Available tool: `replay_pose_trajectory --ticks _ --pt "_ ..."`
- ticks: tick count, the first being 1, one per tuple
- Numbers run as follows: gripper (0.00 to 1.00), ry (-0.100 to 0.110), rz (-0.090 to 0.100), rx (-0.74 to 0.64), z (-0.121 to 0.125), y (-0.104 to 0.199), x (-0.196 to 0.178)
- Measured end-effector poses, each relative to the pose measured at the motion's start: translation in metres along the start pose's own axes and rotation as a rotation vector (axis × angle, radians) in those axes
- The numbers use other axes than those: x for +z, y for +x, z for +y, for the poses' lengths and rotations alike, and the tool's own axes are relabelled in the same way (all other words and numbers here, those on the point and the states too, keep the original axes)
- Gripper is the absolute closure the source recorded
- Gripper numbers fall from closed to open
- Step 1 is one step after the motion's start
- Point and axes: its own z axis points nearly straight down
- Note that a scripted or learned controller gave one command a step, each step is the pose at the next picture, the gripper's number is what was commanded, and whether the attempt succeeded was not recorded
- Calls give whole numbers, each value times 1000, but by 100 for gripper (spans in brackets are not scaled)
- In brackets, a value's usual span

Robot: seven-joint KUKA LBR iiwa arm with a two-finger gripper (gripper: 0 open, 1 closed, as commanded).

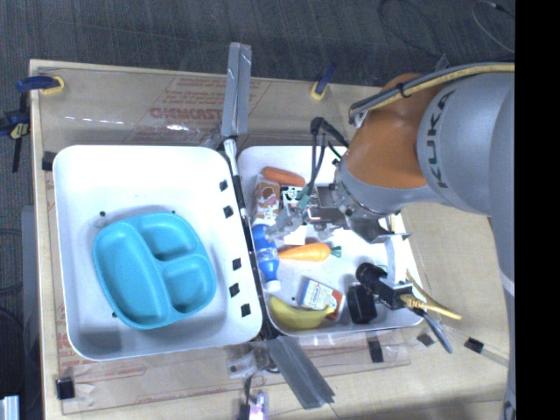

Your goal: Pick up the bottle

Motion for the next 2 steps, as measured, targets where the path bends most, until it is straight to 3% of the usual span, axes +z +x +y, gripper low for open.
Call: replay_pose_trajectory --ticks 1,2 --pt "0 -4 -1 130 -38 76 -86" --pt "0 0 -2 -1 -28 65 28"
